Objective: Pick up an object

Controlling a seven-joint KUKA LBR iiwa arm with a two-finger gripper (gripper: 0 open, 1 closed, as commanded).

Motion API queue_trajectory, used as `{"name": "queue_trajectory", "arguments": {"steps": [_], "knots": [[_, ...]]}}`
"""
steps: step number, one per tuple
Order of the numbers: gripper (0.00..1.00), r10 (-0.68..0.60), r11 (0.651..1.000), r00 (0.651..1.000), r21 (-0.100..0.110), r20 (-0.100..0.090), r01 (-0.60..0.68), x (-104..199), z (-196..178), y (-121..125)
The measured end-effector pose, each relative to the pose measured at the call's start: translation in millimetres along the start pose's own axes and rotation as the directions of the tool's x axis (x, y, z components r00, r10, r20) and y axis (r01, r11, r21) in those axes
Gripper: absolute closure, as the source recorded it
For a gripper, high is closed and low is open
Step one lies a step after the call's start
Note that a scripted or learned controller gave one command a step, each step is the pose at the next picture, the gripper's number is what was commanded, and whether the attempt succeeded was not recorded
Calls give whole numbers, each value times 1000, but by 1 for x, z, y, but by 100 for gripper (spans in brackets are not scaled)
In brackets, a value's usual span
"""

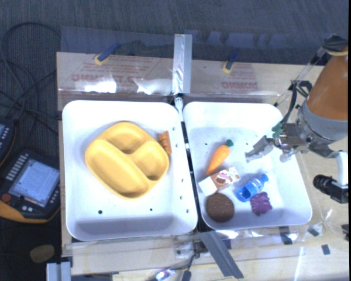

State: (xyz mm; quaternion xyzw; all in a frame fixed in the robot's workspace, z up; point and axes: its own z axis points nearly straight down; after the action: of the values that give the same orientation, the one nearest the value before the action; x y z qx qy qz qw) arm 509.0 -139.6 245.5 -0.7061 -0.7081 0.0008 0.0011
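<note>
**Claw above the right bin**

The claw (263, 149) hangs over the right bin (292, 215); I cannot tell its state. A carrot (218, 158) lies just left of it. Below it sit a small packet (222, 178), blue bottle (250, 187), purple toy (261, 204) and brown ball (220, 206). Far left, the other bin (82, 215) holds a big yellow shape (126, 158).

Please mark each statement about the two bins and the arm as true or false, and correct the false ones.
1. The carrot lies in the right bin. True.
2. The large yellow object is in the right bin. False: it lies in the left bin.
3. The gripper holds the carrot. False: it is above the right bin, apart from the carrot, with nothing in it.
4. The blue bottle lies beside the purple object. True.
5. The brown round object is near the right bin's front edge. True.
</note>
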Motion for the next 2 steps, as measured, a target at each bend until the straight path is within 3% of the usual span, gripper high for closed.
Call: {"name": "queue_trajectory", "arguments": {"steps": [1,2], "knots": [[0,227,974,974,0,0,-227,5,10,-23],[0,207,978,978,-27,-3,-207,-3,128,-16]]}}
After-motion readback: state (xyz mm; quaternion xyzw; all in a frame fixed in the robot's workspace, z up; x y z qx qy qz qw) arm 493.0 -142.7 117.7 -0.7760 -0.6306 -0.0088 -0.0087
